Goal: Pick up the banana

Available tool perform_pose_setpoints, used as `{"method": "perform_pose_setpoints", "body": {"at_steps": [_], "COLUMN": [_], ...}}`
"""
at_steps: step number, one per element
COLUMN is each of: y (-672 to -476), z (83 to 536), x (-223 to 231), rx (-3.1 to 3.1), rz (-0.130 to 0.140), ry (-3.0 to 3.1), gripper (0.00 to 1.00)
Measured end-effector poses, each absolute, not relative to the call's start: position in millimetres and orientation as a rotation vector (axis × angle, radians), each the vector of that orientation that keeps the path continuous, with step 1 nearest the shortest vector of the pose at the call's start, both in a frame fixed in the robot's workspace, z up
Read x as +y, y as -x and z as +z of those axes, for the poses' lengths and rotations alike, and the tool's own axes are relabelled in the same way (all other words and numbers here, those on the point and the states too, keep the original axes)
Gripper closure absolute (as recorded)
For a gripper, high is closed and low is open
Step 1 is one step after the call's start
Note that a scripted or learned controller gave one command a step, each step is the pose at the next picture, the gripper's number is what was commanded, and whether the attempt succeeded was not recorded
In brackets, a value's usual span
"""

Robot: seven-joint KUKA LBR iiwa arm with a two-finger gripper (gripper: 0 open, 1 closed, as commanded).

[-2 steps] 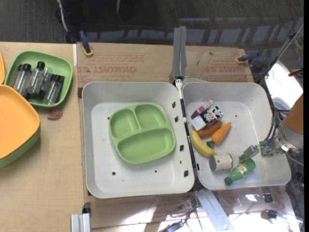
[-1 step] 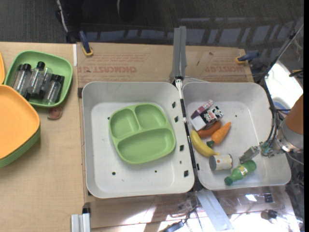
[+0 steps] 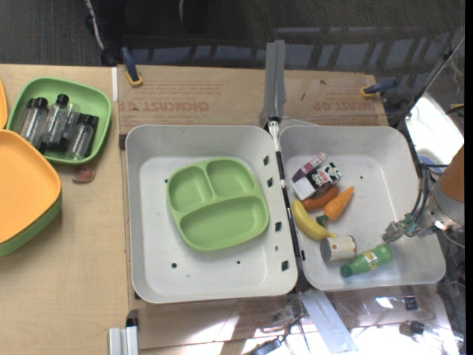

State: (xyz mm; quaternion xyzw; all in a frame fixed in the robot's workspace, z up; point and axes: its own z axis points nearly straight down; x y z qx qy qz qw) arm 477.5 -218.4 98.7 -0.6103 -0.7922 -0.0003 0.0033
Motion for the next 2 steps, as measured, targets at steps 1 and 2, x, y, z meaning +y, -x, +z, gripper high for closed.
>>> {"method": "perform_pose_setpoints", "body": {"at_steps": [1, 2], "y": [-561.3, -584.0], "z": [91.5, 137.7], "x": [-220.8, -222.2], "rx": [-2.452, -2.249], "rz": [0.002, 0.002], "ry": [1.965, 2.196], "gripper": [1.00, 1.00]}}
